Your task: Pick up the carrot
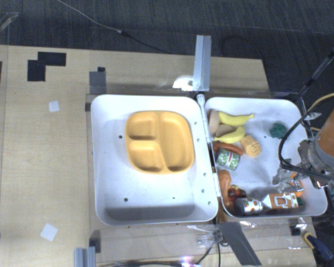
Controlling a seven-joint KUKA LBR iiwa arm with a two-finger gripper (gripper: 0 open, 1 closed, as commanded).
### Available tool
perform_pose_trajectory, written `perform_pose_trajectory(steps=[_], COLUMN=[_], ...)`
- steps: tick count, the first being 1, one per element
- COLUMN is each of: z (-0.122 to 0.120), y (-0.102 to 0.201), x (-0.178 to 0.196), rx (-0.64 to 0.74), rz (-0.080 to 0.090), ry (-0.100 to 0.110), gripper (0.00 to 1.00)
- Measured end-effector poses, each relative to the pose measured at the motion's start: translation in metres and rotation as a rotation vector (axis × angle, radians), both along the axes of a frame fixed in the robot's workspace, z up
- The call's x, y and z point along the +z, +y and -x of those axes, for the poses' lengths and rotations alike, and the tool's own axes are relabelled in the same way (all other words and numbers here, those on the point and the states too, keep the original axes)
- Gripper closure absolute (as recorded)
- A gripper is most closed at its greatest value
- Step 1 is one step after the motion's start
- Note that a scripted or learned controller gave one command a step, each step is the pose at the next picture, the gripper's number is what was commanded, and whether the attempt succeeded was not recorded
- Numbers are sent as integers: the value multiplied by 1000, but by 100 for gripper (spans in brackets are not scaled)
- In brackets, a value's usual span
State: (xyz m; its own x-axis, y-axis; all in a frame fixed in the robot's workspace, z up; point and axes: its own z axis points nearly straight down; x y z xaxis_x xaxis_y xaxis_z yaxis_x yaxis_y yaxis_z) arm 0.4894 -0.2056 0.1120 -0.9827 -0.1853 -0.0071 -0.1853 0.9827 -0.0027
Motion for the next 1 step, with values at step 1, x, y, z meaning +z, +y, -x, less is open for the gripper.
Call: perform_pose_trajectory(steps=[1], z=[-23], y=[23], x=[-7], rx=[-315], rz=[-3], ry=[-2], gripper=[100])
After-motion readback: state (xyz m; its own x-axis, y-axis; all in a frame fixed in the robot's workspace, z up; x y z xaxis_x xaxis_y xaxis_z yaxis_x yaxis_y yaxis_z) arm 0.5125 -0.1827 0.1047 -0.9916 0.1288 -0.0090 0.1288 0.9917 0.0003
